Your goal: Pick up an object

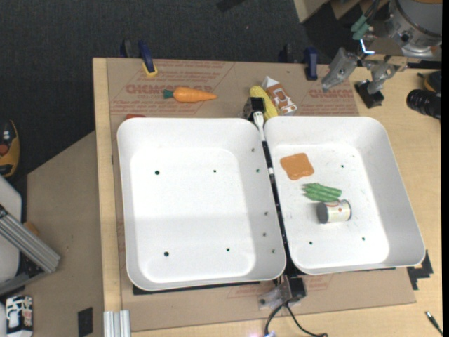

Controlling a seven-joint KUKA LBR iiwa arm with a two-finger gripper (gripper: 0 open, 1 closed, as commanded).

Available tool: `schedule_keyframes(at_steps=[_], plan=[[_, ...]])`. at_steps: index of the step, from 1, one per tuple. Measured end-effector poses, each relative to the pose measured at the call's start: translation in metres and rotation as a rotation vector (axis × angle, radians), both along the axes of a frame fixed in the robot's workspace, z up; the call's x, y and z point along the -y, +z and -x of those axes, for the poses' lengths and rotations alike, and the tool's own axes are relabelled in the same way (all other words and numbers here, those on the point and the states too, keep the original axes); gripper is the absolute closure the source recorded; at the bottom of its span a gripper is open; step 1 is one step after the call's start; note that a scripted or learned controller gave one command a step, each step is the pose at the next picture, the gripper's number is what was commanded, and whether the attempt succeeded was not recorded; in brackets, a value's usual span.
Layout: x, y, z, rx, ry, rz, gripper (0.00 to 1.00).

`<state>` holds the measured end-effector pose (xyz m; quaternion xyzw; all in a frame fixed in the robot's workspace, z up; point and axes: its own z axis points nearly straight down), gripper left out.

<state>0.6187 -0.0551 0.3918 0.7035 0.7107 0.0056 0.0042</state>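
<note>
Lying well below pincer [354, 83]: small can [333, 211].

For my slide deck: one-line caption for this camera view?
Gripper raised beyond the right bin, which holds an orange piece, green pods and a can.

In the right bin [379, 146], a can [334, 211] lies just before the pea pod [322, 191].

Two white bins [140, 209], one carrot [191, 95], one can [334, 211].
</note>
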Motion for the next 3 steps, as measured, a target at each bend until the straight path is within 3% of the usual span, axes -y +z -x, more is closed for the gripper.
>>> schedule_keyframes(at_steps=[1, 2, 3], plan=[[0.006, 0.003, 0.0, -0.008, -0.008, 0.004, 1.0], [-0.075, 0.044, 0.02, -0.006, -0.001, 0.0, 1.0], [-0.154, 0.056, 0.072, -0.015, 0.0, -0.001, 1.0]])
